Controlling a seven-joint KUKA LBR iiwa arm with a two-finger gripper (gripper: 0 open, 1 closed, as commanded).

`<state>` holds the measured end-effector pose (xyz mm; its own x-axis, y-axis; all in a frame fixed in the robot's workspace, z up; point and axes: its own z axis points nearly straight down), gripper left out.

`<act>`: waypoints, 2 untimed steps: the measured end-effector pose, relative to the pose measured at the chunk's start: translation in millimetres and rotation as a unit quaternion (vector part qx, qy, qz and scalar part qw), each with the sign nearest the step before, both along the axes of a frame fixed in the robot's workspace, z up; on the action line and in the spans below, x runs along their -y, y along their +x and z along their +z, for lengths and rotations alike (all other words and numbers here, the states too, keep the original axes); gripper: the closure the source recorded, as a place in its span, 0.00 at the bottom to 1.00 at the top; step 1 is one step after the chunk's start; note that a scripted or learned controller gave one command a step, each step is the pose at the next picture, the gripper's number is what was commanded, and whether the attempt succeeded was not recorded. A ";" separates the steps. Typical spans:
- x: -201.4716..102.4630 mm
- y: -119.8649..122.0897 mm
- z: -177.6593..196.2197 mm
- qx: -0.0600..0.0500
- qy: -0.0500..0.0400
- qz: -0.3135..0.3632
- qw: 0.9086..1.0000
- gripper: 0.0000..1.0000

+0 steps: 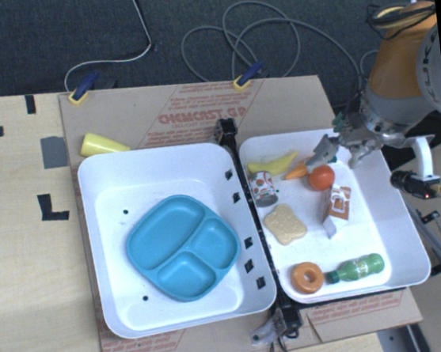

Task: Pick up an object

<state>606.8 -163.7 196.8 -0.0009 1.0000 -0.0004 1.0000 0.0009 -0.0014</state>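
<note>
The right bin (393,214) holds several small things. A yellow banana (273,163) and an orange carrot (295,173) lie at its far side, with a red tomato (322,177) beside them. Nearby are a small can (263,189), a tan bread slice (284,224) and a red and white carton (338,203). A donut (306,277) and a green bottle (359,267) lie at the near edge. My gripper (339,151) hangs over the bin's far right part, just above and right of the tomato, with nothing seen in it.
The left bin (106,217) holds a blue divided plate (183,247). A yellow object (105,143) lies on the cardboard behind the left bin. Cables loop on the dark floor beyond. The arm's orange band (399,69) stands over the right bin's far right corner.
</note>
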 end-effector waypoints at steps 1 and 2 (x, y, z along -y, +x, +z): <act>1.7 27.4 -108.1 0.002 0.000 0.001 1.000 0.00; -20.5 54.2 -114.2 -0.016 -0.002 -0.005 1.000 0.00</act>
